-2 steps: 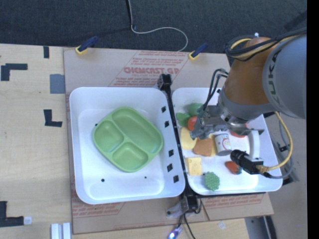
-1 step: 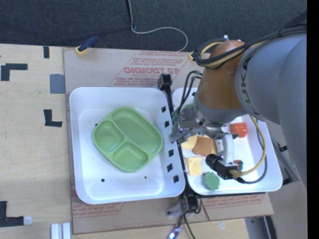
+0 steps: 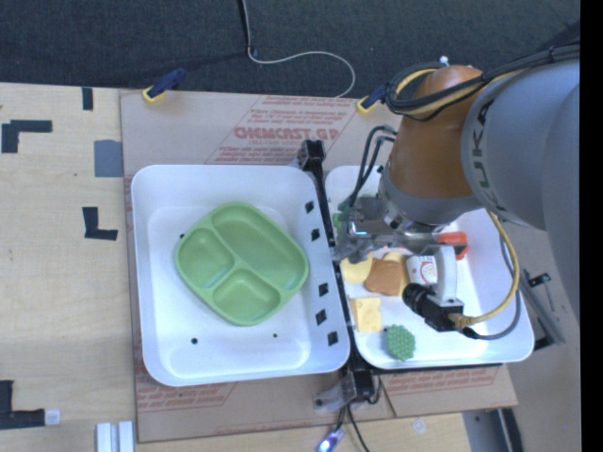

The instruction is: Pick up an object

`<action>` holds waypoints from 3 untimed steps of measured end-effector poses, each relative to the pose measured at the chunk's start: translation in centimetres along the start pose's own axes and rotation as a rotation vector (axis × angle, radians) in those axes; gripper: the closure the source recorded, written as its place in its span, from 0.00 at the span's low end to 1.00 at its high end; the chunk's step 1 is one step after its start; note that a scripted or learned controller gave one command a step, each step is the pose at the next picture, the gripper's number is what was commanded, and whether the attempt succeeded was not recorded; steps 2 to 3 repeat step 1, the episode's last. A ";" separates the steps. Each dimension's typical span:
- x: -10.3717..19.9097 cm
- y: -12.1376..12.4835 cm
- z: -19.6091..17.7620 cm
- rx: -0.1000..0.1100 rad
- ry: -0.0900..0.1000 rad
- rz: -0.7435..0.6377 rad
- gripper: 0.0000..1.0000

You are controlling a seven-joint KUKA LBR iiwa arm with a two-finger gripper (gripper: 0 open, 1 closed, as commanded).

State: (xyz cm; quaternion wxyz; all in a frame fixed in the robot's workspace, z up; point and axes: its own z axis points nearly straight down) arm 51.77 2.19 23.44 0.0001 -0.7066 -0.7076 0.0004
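Lower right of frame: the pincer (image 3: 363, 243) hangs low over a brown toy (image 3: 383, 276); its state cannot be told, so apparently nothing is lifted yet.

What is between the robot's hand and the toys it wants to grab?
Nothing visible. The gripper hangs right over the small items in the right bin, beside the yellow piece and the brown piece.

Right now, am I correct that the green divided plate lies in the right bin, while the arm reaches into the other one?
Not quite: the camera view shows the green divided plate in the left bin; the arm reaches into the right bin.
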 end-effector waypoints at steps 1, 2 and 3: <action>0.2 0.3 2.0 0.004 -0.001 0.000 1.00; 0.2 0.3 2.0 0.004 -0.001 0.000 1.00; 0.2 0.3 2.0 0.004 -0.001 0.000 1.00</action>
